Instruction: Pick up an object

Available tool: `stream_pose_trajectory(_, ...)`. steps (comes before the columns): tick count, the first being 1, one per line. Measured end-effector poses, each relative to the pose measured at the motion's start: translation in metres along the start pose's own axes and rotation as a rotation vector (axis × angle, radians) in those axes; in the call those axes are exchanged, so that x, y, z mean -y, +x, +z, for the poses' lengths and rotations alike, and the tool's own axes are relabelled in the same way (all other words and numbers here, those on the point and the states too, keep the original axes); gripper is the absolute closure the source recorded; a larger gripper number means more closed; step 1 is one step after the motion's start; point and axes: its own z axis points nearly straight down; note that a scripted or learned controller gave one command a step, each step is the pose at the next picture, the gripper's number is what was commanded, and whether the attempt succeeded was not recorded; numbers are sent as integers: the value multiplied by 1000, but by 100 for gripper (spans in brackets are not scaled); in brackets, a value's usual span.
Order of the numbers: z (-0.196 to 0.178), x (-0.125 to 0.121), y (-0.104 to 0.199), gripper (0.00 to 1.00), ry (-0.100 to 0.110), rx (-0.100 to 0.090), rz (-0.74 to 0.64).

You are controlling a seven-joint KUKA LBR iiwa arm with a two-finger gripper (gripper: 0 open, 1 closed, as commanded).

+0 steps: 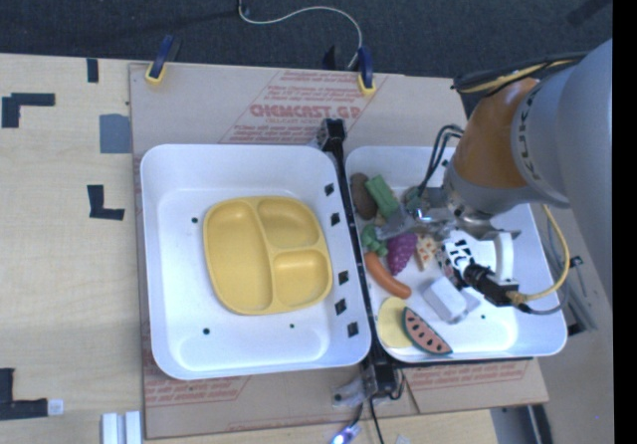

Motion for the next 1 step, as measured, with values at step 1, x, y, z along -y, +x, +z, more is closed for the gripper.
stream_pose_trajectory(1, 5, 86, 2, 0, -12, 5, 3)
